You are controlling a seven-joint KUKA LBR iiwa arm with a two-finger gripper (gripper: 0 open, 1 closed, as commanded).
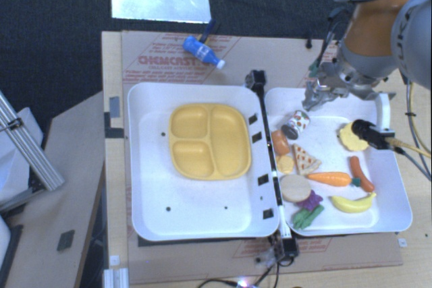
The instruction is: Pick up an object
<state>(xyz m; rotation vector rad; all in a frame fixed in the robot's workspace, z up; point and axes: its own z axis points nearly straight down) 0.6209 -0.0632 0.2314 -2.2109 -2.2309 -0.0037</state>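
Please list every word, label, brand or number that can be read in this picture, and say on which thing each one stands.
"CHEMCAST": red print on the brown protective sheet behind the left bin; the smaller red lines under it are too blurred to read.
Red print on the same sheet at the front edge, near the bins' corner: too small to read.
Blue bottle: no readable label.

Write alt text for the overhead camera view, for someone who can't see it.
A grey and orange robot arm's gripper hangs over the back of the right bin, above toy food including a carrot and banana. The left bin holds a yellow divided plate.
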